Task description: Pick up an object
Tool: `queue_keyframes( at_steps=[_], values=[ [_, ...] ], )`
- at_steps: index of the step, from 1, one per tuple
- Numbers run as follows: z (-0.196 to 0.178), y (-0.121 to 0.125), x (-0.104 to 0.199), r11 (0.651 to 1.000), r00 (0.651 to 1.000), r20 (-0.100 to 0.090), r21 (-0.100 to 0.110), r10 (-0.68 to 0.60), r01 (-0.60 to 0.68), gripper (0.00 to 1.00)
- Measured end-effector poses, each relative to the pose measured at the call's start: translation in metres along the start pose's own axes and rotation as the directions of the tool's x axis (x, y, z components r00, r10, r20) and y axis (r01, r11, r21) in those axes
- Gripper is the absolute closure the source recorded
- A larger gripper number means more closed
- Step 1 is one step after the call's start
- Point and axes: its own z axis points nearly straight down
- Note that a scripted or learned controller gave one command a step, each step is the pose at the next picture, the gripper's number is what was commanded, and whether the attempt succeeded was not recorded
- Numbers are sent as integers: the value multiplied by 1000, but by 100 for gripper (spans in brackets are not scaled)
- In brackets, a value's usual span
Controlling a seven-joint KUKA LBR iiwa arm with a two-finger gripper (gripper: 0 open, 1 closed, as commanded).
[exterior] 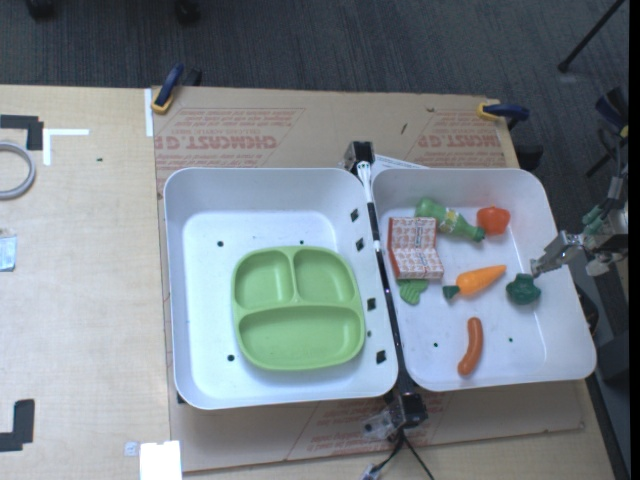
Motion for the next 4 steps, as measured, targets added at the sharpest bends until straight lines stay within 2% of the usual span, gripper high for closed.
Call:
queue_keyframes(
  at_steps=[1,2,3,4],
  values=[
    [119,38,29,971,971,0,-1,-238,238,0],
    [171,1,81,968,968,-1,0,-252,252,0],
    [161,2,80,968,968,0,-2,-249,249,100],
    [161,2,80,968,968,0,-2,-250,250,0]
  ],
)
